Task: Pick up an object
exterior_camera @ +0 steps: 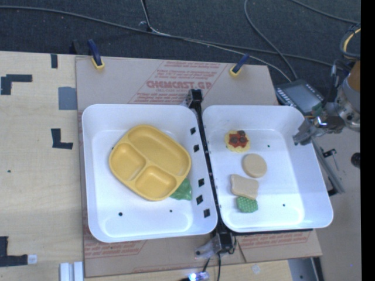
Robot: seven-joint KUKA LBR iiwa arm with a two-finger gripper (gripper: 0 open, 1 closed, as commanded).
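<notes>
While the gripper point(306, 132) hangs at the right bin's point(293, 215) right rim, finger state unclear, round cookie point(255, 165) inside that bin, yellow tray point(150, 161) left of it

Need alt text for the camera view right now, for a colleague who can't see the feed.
Two white bins side by side: the left bin holds a yellow tray partly covering a green piece. The right bin holds a small pizza, a round cookie, a tan slice and a green waffle. The gripper sits at its right rim.
</notes>
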